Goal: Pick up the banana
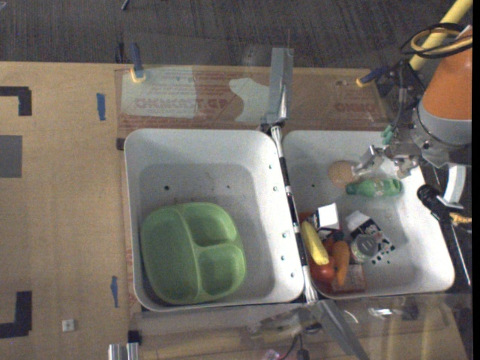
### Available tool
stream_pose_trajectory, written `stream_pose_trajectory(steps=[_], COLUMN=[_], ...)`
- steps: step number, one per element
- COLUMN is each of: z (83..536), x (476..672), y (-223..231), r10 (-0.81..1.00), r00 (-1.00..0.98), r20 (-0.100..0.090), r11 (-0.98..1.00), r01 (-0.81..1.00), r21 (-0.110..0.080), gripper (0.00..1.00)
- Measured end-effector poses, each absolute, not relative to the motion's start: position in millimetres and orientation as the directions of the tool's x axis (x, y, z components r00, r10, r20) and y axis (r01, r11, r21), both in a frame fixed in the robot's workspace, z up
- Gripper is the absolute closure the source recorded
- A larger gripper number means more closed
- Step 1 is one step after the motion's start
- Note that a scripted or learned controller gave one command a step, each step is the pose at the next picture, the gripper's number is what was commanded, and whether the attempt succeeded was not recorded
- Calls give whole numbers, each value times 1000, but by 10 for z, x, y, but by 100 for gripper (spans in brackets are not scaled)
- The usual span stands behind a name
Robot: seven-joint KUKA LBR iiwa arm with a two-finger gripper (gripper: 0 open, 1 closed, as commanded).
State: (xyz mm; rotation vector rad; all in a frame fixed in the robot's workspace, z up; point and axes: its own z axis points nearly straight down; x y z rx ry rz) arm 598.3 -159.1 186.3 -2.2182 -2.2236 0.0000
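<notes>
Two shallow white plastic bins are sitting side by side on the tan wooden bench (60, 223). The left bin (202, 145) is holding one thing: a green plastic plate with three compartments (193, 252), lying flat toward the near left corner. The right bin (427, 265) is holding a loose cluster of items. One yellow banana (314, 243) is lying against the bin's left wall, near the front, running lengthwise from back to front. Just beside it, one orange carrot-shaped toy (341, 262) is lying, and one red rounded thing (322, 271) is peeking out beneath them, mostly covered, so its form is hard to make out. One small white and black box (327, 216) is sitting behind the banana, and a dark patterned object with a round grey face (367, 242) is resting to its right; its details are too blurred to name. One green plastic bottle (374, 188) is lying on its side farther back, with one tan egg-shaped object (341, 173) just behind and left of it.

The grey arm with its orange band (450, 88) is reaching in from the right, partly cut off by the edge. Its gripper (382, 160) is hovering over the back of the right bin, above the bottle and well apart from the banana. The metal parts are blurring together there, so I cannot tell whether the tool is apart or together.
</notes>
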Motion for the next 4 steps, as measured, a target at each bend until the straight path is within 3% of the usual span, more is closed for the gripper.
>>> stream_pose_trajectory(steps=[1,2,3,4], z=[1063,1035,847,863], x=[5499,5685,6481,5769], y=[-1849,-2140,-1172,-1819], r10=[963,914,997,993], r00=[-271,-405,-73,-116], r20=[1,-4,4,-2], r11=[271,405,73,116], r01=[963,914,997,993], r21=[0,4,-12,2], gripper=[0,0,0,0])
